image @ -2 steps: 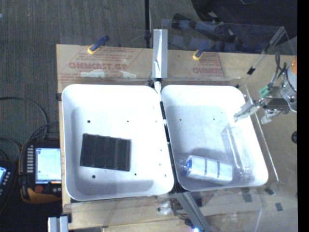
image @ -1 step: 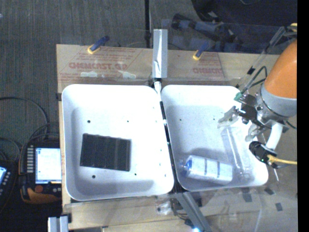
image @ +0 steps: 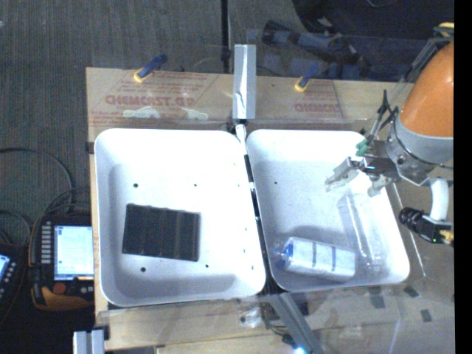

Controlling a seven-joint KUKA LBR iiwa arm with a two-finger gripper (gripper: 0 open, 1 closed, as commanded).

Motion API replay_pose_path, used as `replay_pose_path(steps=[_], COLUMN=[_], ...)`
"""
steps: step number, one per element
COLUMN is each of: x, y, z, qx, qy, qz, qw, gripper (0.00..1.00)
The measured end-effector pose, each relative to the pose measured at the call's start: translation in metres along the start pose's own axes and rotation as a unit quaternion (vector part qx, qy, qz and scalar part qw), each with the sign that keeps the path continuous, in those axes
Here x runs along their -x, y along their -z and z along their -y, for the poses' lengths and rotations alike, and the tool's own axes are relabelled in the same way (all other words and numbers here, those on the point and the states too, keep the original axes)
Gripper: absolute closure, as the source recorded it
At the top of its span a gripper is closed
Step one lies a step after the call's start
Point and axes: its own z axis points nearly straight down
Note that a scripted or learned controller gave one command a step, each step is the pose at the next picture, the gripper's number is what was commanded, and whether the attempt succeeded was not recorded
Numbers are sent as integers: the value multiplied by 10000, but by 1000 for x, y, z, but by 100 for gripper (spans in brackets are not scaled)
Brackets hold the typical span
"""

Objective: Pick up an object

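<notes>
Camera view shows the gripper [image: 357,174] hanging over the right bin [image: 295,153], near its far right corner, with its 2 fingers spread apart and nothing between them. The arm [image: 431,116] leans in across the bin's right edge, orange band above the wrist, fingers aimed down and toward the bin's middle.

Just below the gripper, along the right wall, lies a clear plastic tube [image: 361,231]; beside it, in the near right corner, lies a water bottle [image: 318,258] on its side. Both are round and smooth, so a closing pinch could roll or squirt them away. Both also sit close to the bin walls, so a finger may strike the rim.

The left bin [image: 110,161] carries a flat black wallet [image: 161,231] near its left edge; it offers little to grip.
</notes>
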Motion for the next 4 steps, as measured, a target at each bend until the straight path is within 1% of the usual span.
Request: replay_pose_path(steps=[1,2,3,4], x=[81,68,28,11], y=[32,97,-51,-140], z=[19,34,40,40], qx=[6,8,-13,-12], qy=[-549,-1514,-2742,-1387], qz=[12,10,-3,-37], qw=[9985,9885,9617,9903], gripper=[0,0,0,0])
